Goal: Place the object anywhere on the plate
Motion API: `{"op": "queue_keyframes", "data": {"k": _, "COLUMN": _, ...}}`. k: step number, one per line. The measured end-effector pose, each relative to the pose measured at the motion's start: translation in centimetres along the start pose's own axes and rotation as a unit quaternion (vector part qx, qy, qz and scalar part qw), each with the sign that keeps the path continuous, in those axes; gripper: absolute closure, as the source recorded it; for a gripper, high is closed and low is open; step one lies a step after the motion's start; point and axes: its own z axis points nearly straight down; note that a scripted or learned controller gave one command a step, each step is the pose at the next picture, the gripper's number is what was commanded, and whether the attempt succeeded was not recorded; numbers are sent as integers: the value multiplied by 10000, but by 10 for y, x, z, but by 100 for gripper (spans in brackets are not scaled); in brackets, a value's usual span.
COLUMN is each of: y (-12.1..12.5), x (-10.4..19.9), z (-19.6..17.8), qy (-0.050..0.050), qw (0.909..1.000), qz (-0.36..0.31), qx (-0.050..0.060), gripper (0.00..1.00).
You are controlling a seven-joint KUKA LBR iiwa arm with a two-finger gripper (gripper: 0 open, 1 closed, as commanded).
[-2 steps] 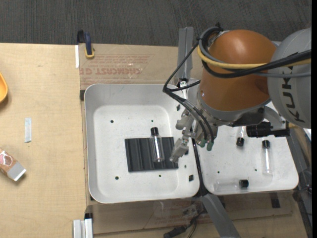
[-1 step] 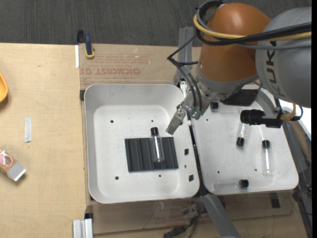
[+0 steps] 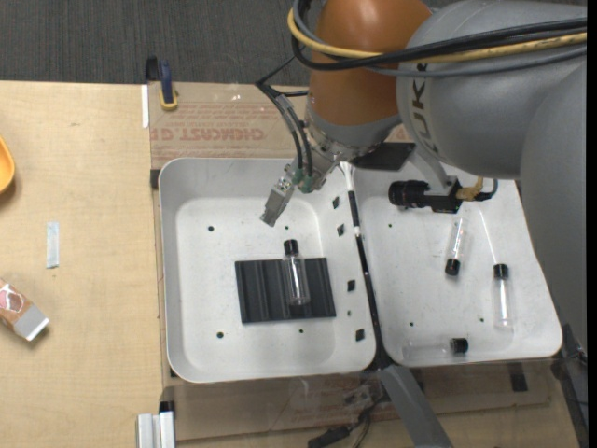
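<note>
Two capped tubes (image 3: pixel 454 248) in right bin (image 3: pixel 522 343), blue clamp (image 3: pixel 164 82) on cardboard (image 3: pixel 224 129), orange dish (image 3: pixel 5 166)

Tube (image 3: pixel 295 273) on plate (image 3: pixel 261 292), in left bin (image 3: pixel 187 343).

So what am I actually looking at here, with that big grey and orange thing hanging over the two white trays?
That is a robot arm, photographed by one camera fixed above the bench and looking down at a slant. At its tip is a small gripper, which hangs over the left bin. I can't tell whether its fingers are open or shut, and I see nothing in them. Below it lies a dark ribbed plate with a clear tube with a black cap lying on it. The right bin has more capped tubes: one near its middle, another further right. The job is putting a tube on the plate.
</note>
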Motion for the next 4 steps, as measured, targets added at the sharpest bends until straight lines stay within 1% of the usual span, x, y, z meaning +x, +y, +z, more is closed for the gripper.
{"op": "queue_keyframes", "data": {"k": 1, "y": 60, "x": 20, "z": -9, "qy": -3, "qw": 9978, "qz": 657, "qx": 2, "gripper": 0}}
{"op": "queue_keyframes", "data": {"k": 2, "y": 68, "x": 7, "z": 84, "qy": 2, "qw": 9792, "qz": 2027, "qx": 12, "gripper": 0}}
{"op": "queue_keyframes", "data": {"k": 3, "y": 89, "x": -8, "z": -16, "qy": -4, "qw": 9309, "qz": 3652, "qx": 7, "gripper": 0}}
{"op": "queue_keyframes", "data": {"k": 4, "y": 93, "x": -5, "z": 106, "qy": -3, "qw": 8952, "qz": 4456, "qx": 19, "gripper": 0}}
